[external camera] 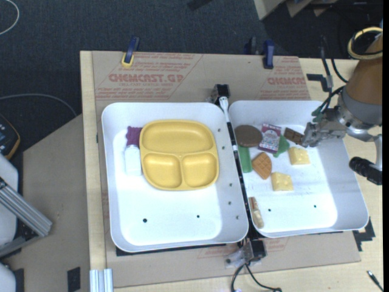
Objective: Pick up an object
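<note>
Reaching in over the far right corner of the right bin (346,221), the gripper (313,134) hangs low above a small dark brown block (293,135), and I cannot tell if its fingers are spread or squeezed together, or if they touch the block at all. Just beside the block, toward the bin's near edge, lies a pale yellow cheese piece (298,156), and a second pale yellow cheese piece (281,181) lies closer to the middle of the bin. Next to that one sits an orange waffle-like piece (262,164). A pink and white packet (270,137) lies near the far edge, with a bit of green showing at its side. A round brown disc (247,135) sits by the bin's far left corner, and a green stick (244,159) lies along the left wall just below it. Down near the near left corner lies a small tan bar (256,212). The left bin (170,224) touches the right bin along the middle. In it sits a big yellow tray (179,152) with three parts, close to the far edge. Against the tray's left side there is a purple thing (133,135) and a white bottle (132,160). Both bins rest on a brown board (91,139) with red writing on it. The grey arm (364,93) with its orange band comes from the right side.
</note>
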You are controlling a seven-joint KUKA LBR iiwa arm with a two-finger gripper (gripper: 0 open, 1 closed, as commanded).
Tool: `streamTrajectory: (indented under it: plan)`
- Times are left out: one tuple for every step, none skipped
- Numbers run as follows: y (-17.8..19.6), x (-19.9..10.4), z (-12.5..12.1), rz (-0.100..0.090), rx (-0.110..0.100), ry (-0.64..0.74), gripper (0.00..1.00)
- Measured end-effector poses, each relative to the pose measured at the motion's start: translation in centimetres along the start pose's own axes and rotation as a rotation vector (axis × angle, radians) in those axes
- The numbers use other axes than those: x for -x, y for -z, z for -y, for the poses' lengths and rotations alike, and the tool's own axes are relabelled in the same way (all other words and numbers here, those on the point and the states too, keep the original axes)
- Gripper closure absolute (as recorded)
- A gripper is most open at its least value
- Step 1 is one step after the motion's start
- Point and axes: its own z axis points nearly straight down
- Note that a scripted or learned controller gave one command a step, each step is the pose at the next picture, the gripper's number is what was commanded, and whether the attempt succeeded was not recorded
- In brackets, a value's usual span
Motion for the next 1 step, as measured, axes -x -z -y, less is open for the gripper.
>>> streamTrajectory:
  plan:
    - [5.35, 0.05, -0.17, 0.0, -0.001, 0.0, 1.0]
